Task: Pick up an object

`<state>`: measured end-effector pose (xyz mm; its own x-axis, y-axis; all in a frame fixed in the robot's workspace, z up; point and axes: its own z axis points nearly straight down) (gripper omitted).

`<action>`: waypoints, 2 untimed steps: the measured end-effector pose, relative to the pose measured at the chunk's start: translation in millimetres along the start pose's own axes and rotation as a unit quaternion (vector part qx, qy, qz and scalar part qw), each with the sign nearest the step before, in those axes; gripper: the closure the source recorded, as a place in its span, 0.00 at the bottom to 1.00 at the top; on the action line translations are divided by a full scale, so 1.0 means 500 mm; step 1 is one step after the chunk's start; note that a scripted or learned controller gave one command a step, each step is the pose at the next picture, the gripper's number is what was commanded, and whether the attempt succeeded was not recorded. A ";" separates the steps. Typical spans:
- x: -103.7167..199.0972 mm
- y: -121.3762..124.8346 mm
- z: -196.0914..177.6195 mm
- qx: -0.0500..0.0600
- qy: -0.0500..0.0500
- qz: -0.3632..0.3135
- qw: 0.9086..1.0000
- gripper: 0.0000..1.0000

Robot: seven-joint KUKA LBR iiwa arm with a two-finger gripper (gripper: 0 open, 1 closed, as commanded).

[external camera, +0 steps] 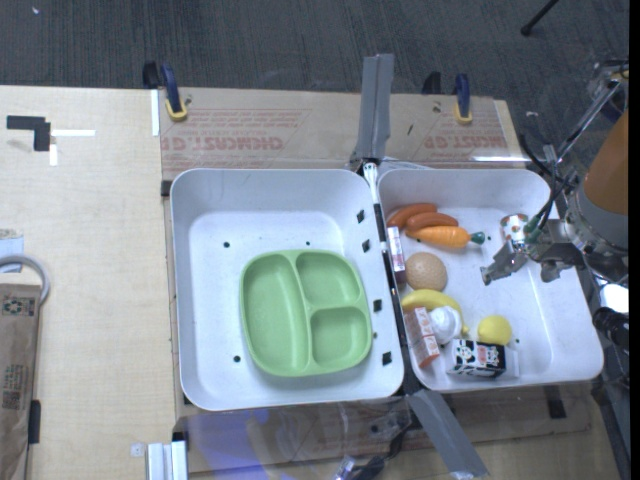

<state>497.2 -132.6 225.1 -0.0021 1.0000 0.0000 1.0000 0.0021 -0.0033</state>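
The right bin (560,363) holds several toy foods along its left side. Two orange-red sausages (420,215) and a carrot (443,236) lie at the top, with a brown egg-shaped ball (426,270) below them. Further down are a banana (430,300), a small white bottle (436,326), a lemon (494,329) and a black-and-white carton (475,358). My gripper (521,268) hangs over bare bin floor right of the carrot and ball. Its two fingers are spread open with nothing between them.
The left bin (200,268) holds a green divided plate (305,313). A grey divider bar (376,108) runs between the bins at the back. The arm (605,183) reaches in from the right edge. Cardboard and clamps lie behind the bins.
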 end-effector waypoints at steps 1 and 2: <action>0.063 0.065 0.222 -0.001 0.000 -0.038 0.999 0.00; 0.000 0.158 0.269 -0.001 0.000 -0.033 0.999 0.00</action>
<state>575.6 -132.6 90.5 -0.0685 0.9977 0.0001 0.9977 0.0685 -0.0023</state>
